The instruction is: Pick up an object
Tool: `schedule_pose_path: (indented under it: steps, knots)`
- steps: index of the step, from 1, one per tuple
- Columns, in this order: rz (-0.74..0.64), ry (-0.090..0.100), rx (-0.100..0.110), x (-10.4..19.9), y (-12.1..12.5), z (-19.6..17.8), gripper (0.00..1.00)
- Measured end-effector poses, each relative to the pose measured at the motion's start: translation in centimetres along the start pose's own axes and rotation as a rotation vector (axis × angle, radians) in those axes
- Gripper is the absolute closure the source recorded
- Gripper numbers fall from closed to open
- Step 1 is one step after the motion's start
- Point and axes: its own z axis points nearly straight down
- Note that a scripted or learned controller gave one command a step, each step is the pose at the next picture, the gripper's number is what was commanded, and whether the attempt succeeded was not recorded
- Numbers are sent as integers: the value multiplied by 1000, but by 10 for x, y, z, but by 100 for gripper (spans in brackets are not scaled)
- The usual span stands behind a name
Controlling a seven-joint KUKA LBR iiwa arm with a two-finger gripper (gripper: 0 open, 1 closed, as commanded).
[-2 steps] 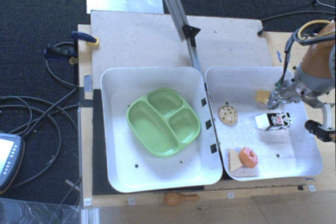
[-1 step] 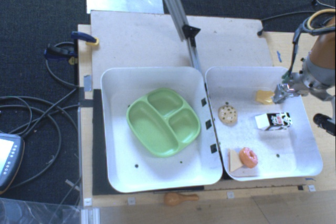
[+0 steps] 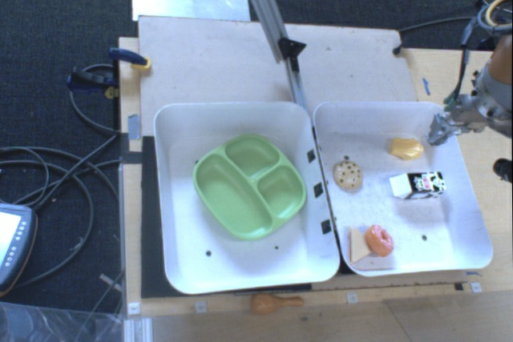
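The right bin (image 3: 473,248) holds a yellow lump (image 3: 405,147), a speckled cookie (image 3: 348,175), a small black-and-white milk carton (image 3: 418,185) lying on its side, and a pink doughnut (image 3: 379,239) on a tan slice (image 3: 358,244). My gripper (image 3: 441,130) hangs over the bin's far right part, just right of the yellow lump and above the carton. Nothing shows between its fingers.
The left bin (image 3: 172,252) holds a green divided plate (image 3: 250,186). A metal pole (image 3: 264,0) slants across the back board. A tan piece (image 3: 276,302) lies on the bench in front of the bins. Cables and clamps lie at the left.
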Motion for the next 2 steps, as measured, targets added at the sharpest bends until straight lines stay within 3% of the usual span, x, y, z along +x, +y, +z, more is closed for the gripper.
schedule_pose_path:
  steps: [2]
  knots:
    - [0,0,-1,-1,5,-96,100]
